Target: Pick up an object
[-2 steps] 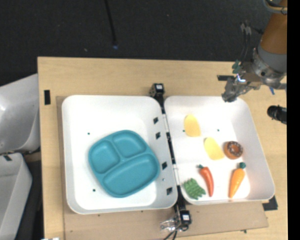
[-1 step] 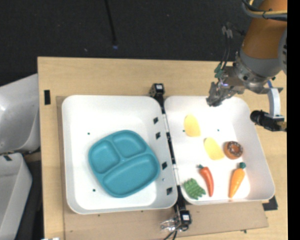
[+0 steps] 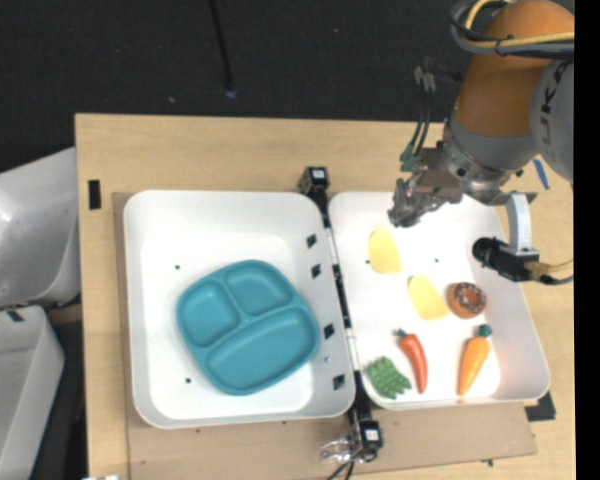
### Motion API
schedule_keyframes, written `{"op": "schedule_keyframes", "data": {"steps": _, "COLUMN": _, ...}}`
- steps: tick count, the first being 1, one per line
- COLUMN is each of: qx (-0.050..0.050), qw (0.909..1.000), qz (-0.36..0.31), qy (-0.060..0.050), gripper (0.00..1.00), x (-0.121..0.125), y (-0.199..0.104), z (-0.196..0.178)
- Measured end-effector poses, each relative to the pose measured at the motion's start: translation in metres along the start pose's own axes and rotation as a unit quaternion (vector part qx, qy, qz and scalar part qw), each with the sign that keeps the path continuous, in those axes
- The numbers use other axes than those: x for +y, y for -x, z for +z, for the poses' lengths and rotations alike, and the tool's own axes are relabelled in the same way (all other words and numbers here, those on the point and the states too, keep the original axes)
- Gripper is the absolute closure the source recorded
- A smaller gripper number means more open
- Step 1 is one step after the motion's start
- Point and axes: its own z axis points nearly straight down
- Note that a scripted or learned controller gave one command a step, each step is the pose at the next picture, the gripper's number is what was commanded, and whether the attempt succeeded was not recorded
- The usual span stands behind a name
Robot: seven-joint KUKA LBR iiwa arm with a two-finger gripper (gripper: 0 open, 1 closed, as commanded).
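**Colours in the bins**

Teal divided plate [image 3: 246,325] in a white left bin [image 3: 150,268]. White right bin [image 3: 520,358]: two pale yellow pieces [image 3: 384,251] [image 3: 426,297], red-orange carrot [image 3: 412,360], orange carrot [image 3: 472,363], green leafy piece [image 3: 387,377], brown, possibly sprinkled doughnut [image 3: 467,299]. Tan surface [image 3: 105,158].

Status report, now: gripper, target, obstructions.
Gripper above right bin's far end, nothing seen held. Nearest item: yellow piece just below it. Nothing blocking that piece.

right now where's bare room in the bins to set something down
Left bin: bare floor along its far edge and left wall, around the blue plate. Right bin: a small patch near the right wall, between the donut and the hand. Crowded: its near half, with red carrot, orange carrot, green piece.
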Motion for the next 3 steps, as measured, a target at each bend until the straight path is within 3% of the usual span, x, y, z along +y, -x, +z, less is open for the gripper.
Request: {"op": "schedule_keyframes", "data": {"steps": 3, "qx": 0.0, "qw": 1.0, "qz": -0.001, "qy": 0.0, "gripper": 1.0, "x": -0.048, "y": -0.139, "z": 0.039}}
